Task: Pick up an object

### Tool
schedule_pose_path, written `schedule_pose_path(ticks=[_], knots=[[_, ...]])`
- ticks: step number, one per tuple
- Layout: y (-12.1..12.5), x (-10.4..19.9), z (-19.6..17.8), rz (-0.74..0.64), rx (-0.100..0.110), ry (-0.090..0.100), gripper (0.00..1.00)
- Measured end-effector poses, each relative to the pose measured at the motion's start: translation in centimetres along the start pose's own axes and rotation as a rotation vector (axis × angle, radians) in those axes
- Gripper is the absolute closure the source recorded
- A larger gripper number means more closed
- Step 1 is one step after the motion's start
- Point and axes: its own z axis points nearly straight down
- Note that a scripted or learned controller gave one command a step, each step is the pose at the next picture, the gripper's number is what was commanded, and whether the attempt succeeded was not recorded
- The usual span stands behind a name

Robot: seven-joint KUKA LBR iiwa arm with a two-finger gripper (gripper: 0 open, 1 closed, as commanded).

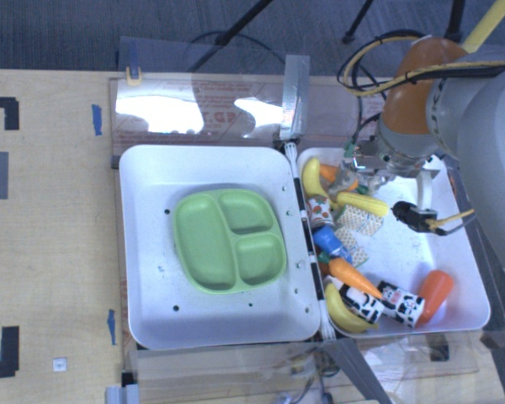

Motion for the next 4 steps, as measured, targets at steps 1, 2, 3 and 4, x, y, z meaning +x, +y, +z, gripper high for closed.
schedule_pose_path(ticks=[1, 2, 3, 4], knots=[[-0.8, -7.2, 0.9, 0.090, -0.008, 0.006, 1.00], [-8.7, 0.9, -8.7, 0.284, -0.005, 0.010, 1.00], [-10.3, -7.8, -4.1, 0.471, -0.004, 0.011, 1.00], [-8.4, -7.7, -3.3, 1.074, -0.004, 0.011, 1.00]])
